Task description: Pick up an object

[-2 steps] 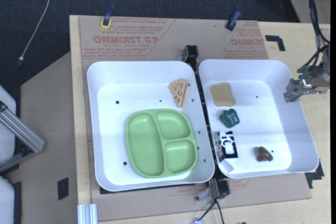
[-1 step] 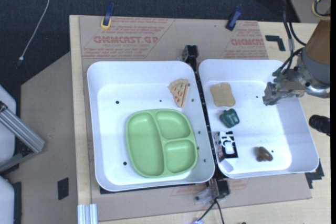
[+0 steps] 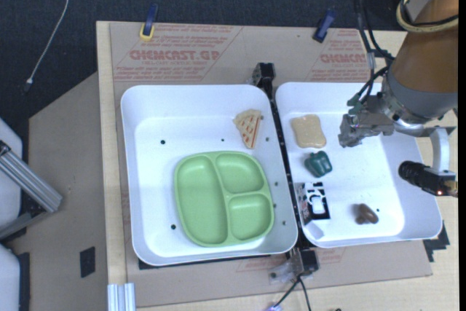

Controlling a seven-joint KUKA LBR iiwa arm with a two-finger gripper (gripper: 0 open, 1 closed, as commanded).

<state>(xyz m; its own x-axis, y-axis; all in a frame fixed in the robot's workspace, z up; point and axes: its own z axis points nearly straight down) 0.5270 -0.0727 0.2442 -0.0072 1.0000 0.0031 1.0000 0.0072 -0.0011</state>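
The gripper [image 3: 352, 133] hangs over the right bin [image 3: 415, 229], just right of a tan bread-like slab [image 3: 308, 130]; how it is set cannot be told, and nothing visibly hangs from it. The lumpy green piece [image 3: 318, 163] sits below-left, a brown nugget [image 3: 365, 213] nearer the front. A descent here could land on bare plastic between them.
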